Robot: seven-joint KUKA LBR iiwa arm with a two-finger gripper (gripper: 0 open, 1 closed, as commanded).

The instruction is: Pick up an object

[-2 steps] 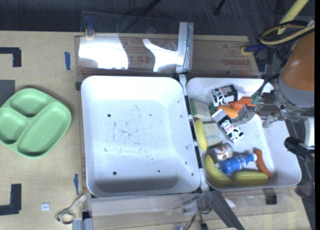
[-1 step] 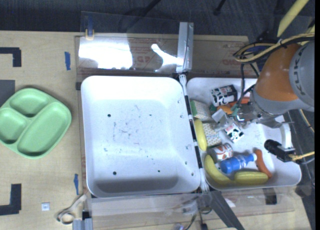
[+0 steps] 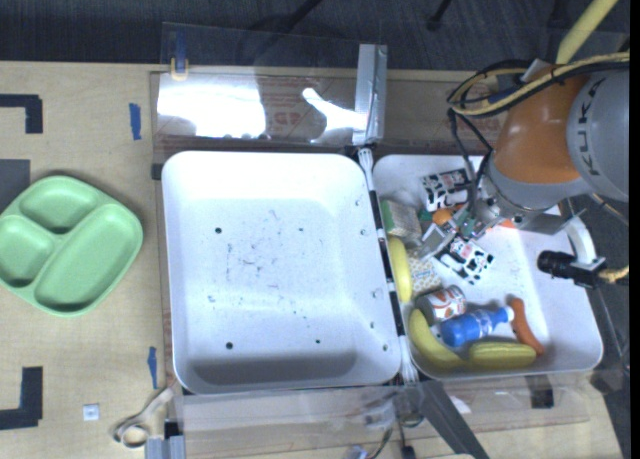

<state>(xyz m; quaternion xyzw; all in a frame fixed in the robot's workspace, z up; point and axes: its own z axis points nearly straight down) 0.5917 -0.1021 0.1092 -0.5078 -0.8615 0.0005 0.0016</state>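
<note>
Two shallow white bins sit side by side on the counter [image 3: 80,107]: the left bin [image 3: 270,267] lies bare, while the right bin [image 3: 575,332] carries all the loose objects, presumably so that picks start from one place. One arm [image 3: 545,142] reaches in from the right, its gripper [image 3: 468,222] lowered among the clutter at the far side of the right bin; whether the jaws are apart or together cannot be told, and nothing is seen clamped. Candidates for picking, counted: two bananas, one [image 3: 400,269] along the left wall and one [image 3: 480,352] at the near wall; one blue bottle [image 3: 472,328]; one orange piece [image 3: 527,324]; several small patterned items [image 3: 470,259] too jumbled to count. One green divided tray [image 3: 68,243] rests well apart at the left
</note>
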